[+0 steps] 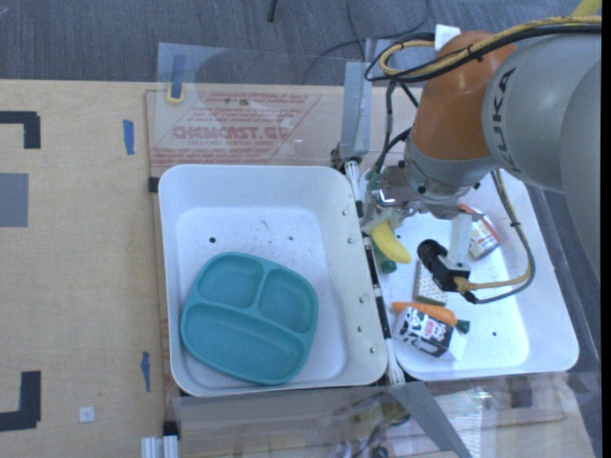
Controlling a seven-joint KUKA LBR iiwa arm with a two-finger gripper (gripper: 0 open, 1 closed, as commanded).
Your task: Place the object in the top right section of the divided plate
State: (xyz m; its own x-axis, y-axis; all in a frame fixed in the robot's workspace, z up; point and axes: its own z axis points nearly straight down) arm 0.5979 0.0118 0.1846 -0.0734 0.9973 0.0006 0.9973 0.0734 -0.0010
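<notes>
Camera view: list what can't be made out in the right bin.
All in the camera view:
- Claw: whether it holds anything; the arm covers it from above.
- Right bin: far part hidden under the arm.
- Red-and-white packet: partly covered by the arm; print too small.
- Black-and-white carton: label too small to read.

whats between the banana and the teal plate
In the camera view, no loose item: from the teal plate comes bare floor of the left bin, then the side-by-side walls of that bin and the right bin, then the banana.
</notes>
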